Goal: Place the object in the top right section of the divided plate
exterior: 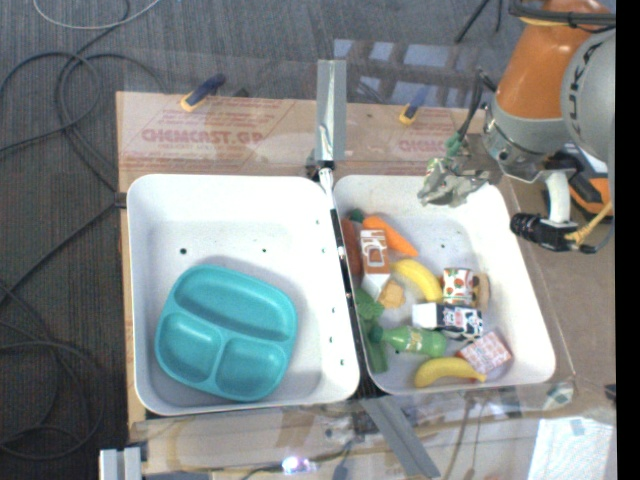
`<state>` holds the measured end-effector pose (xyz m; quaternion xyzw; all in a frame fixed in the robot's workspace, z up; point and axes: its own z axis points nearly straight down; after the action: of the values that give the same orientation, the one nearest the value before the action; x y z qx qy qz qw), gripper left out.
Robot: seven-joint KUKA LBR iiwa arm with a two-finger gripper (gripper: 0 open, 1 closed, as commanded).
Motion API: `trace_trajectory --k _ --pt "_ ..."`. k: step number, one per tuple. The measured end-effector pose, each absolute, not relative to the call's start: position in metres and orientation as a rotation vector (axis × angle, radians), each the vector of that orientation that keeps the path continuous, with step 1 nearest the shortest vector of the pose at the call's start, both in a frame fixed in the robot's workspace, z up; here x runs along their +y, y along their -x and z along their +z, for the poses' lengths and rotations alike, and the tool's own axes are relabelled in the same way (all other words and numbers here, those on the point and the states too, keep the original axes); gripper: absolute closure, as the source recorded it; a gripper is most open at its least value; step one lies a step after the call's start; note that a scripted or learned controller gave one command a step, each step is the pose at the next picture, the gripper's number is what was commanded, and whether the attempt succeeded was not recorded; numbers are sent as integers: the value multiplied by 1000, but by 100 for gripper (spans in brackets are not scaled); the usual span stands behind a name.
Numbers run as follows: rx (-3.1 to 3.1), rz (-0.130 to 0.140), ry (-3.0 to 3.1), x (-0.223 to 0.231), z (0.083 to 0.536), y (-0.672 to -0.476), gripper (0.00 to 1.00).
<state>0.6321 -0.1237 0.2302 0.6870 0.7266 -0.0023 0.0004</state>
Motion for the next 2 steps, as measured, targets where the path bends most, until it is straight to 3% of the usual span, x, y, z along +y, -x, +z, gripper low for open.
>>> trace_trajectory --k 1,2 --pt "2488 -6 -1915 -151 317 -669 100" --pt "2602 -4 -1754 -109 435 -669 100"
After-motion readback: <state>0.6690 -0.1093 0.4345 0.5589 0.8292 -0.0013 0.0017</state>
